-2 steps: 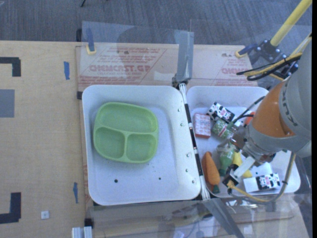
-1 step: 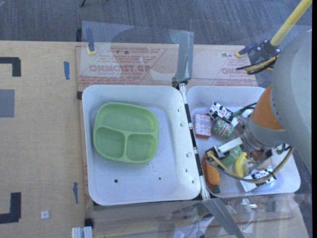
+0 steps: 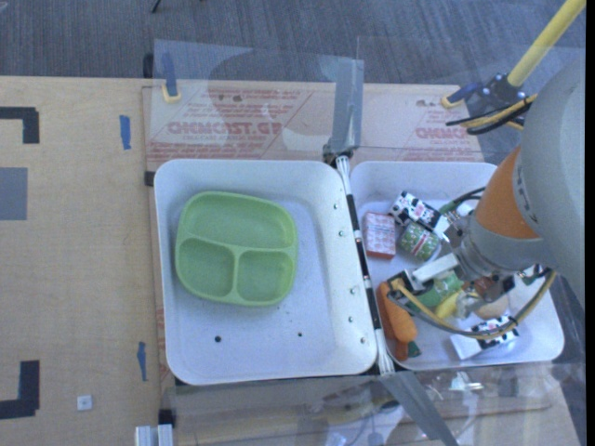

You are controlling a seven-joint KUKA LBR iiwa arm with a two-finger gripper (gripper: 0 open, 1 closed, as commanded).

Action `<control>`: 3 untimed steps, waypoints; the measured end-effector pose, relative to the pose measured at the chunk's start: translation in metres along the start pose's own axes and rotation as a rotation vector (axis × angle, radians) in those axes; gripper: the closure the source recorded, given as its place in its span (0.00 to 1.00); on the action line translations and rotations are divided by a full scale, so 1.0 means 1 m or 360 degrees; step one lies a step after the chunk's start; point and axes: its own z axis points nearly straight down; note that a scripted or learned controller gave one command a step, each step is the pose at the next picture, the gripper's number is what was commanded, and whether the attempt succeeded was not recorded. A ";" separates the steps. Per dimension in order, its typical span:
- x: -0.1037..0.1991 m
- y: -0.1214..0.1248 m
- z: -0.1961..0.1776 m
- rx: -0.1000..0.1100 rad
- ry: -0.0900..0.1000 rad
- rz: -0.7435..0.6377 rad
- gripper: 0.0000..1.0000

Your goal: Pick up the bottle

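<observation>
Bottle [image 3: 419, 241], a small rounded green thing with a pale label, lies in the right bin [image 3: 548, 342] near its middle, close to the dividing rims. Just beside it on the left rests a flat reddish packet [image 3: 379, 234], and above it a small black-and-white patterned piece [image 3: 415, 210]. Lower down, an orange carrot-shaped toy [image 3: 398, 321] with a green tip lies along the bin's left wall.

Over this clutter hangs the claw [image 3: 444, 291], at the end of the grey arm with its orange band [image 3: 511, 203]; it sits low among yellow cables and mixed items, below and to the right of the bottle. Whether it is apart or together I cannot tell.

The left bin [image 3: 186, 342], smooth white plastic with rounded corners, carries a light green divided plate [image 3: 237, 247] with three shallow compartments. Both bins sit on a tan wooden surface [image 3: 74, 249].
</observation>
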 end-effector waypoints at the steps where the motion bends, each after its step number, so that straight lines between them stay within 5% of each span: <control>1: 0.000 -0.001 0.001 0.0004 -0.0002 -0.0001 0.00; 2: 0.000 -0.002 -0.008 0.0008 -0.0007 -0.0006 1.00; 3: 0.056 0.017 0.008 -0.0005 0.0004 0.0408 1.00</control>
